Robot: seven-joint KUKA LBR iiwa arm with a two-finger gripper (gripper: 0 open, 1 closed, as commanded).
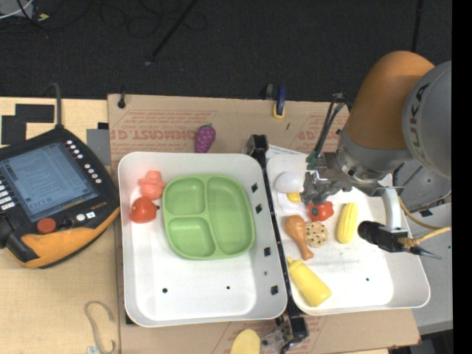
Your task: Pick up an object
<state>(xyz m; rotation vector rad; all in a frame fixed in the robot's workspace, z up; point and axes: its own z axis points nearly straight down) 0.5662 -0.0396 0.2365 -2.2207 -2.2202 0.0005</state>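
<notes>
With my gripper (317,198) low over the red tomato (321,212) at right of centre, fingers hidden so I cannot tell their state, I worry it may slip on that round toy or nudge the corn (346,223) and cookie (316,233) crowding it.

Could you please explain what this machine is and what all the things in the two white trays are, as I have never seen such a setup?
This is one camera fixed above a bench, looking down at a slant. The grey and orange shape on the right is a robot arm; its gripper hangs low over the right bin, just above a toy tomato. Whether it grips anything is unclear. That bin also holds a toy corn cob, a cookie, a drumstick, a fried egg and a yellow bottle. The left bin holds a green divided plate and two red toys. The tablet on the left is the arm's control pendant.
</notes>
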